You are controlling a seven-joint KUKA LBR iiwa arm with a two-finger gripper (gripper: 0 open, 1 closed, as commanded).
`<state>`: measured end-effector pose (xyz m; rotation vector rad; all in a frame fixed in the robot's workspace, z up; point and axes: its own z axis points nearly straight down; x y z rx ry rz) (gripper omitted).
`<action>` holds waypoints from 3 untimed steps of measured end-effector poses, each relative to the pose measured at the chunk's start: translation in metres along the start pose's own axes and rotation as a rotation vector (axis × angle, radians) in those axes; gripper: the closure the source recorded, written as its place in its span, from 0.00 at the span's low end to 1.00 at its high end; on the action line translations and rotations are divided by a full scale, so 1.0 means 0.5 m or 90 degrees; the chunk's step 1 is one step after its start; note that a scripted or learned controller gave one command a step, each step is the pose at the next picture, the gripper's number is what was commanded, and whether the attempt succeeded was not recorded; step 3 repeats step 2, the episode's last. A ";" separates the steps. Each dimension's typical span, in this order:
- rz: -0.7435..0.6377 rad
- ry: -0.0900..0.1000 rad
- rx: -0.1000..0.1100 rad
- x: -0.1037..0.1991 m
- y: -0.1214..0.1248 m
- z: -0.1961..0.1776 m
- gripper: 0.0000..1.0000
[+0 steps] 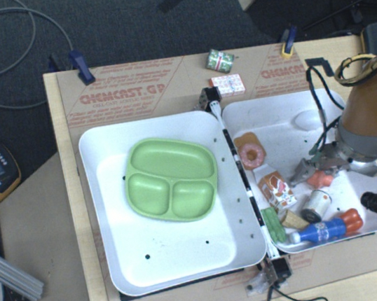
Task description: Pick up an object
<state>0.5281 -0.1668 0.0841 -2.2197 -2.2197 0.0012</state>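
The right bin holds several small objects. A pink ring-shaped piece lies near its left wall. Below that piece sit a red and white packet, a small can, a green strip and a blue bottle with a red cap. My gripper reaches down into the middle of this bin from the right. It hovers right over a small red-orange object, which it partly hides. Nothing is visibly lifted.
The left bin carries a green divided plate. Behind the bins, on the cardboard, lie a small green can and a white box. Blue clamps pin the board. The arm's orange and grey body overhangs the right bin's right side.
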 end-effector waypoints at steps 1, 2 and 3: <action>0.001 -0.001 -0.003 -0.001 0.002 -0.022 1.00; -0.002 0.000 -0.003 0.194 0.088 -0.203 1.00; -0.002 0.000 -0.003 0.194 0.088 -0.203 1.00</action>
